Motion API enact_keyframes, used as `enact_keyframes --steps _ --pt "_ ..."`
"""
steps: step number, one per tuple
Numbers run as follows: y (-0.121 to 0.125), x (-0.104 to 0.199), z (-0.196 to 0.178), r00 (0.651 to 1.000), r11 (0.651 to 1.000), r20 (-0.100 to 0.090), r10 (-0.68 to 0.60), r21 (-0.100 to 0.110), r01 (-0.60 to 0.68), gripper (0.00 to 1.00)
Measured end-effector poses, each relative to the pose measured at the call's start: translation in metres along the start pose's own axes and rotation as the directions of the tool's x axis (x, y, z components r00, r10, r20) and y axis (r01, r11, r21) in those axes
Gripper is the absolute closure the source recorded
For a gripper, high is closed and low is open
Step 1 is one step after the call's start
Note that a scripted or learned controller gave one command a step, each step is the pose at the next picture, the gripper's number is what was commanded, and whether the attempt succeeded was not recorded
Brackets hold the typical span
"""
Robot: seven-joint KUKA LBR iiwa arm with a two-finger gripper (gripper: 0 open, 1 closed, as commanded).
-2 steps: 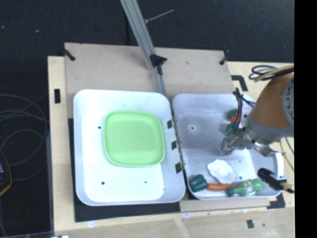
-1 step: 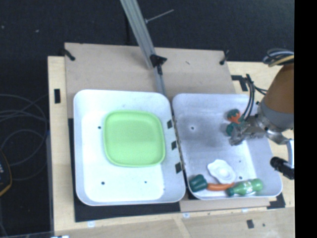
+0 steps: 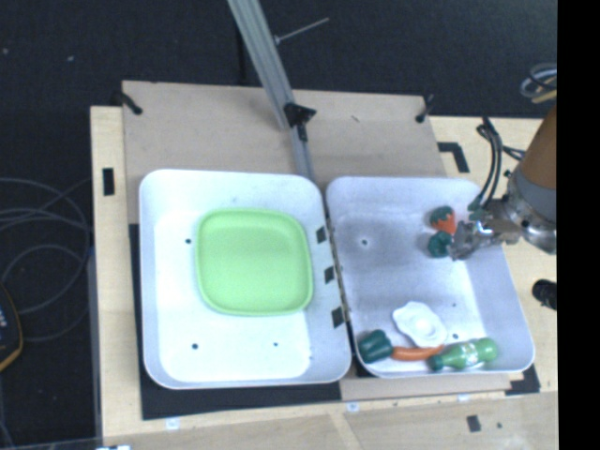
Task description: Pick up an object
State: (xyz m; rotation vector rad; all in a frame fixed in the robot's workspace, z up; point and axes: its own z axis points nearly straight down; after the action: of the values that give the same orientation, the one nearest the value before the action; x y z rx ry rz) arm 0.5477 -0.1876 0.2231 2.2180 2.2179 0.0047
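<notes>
While the gripper (image 3: 461,244) sits beside a small toy (image 3: 439,243) | finger state unclear | toy looks light, rigid | grasp across its middle

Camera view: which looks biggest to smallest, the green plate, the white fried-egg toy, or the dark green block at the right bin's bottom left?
1. green plate
2. white fried-egg toy
3. dark green block, though it looks close to the egg in size.

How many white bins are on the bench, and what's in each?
2. The left bin holds a green plate. The right bin holds small toys: a cluster along its near edge and two by the pincer. Others may be hidden beneath the arm.
</notes>
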Motion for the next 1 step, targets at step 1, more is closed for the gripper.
enact_keyframes --steps 1 --pt "0.0125 0.0455 -0.0033 1.000 1.000 -0.002 -0.004 0.004 0.004 1.00"
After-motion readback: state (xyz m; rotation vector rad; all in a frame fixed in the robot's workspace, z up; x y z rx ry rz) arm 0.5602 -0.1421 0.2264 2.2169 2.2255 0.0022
